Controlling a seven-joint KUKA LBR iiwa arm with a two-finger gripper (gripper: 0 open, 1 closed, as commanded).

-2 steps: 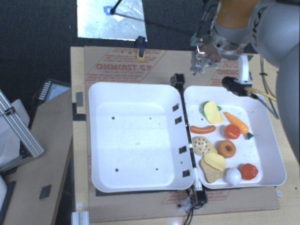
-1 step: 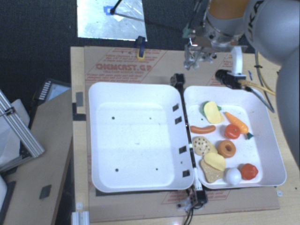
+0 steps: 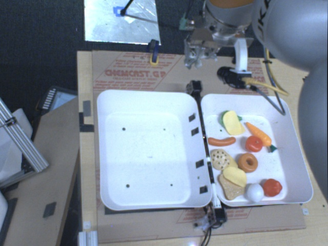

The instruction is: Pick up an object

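Note:
The right bin [image 3: 294,152] holds several toy foods: a yellow-green piece [image 3: 232,122], an orange carrot [image 3: 258,132], a red sausage [image 3: 221,141], a red tomato [image 3: 253,144], a cookie [image 3: 220,159], a doughnut [image 3: 248,163], a yellow slice on toast [image 3: 233,181], a white ball [image 3: 254,192] and a red piece [image 3: 272,187]. My gripper [image 3: 197,59] hangs high above the bench, behind the bins' far edge, with nothing between its fingers.
The left bin [image 3: 148,147] sits beside the right one, joined by black clips [image 3: 197,132]. A shiny metal sheet [image 3: 121,13] lies at the back left. Yellow cables [image 3: 261,85] trail behind the right bin. An aluminium rail [image 3: 20,142] stands at the far left.

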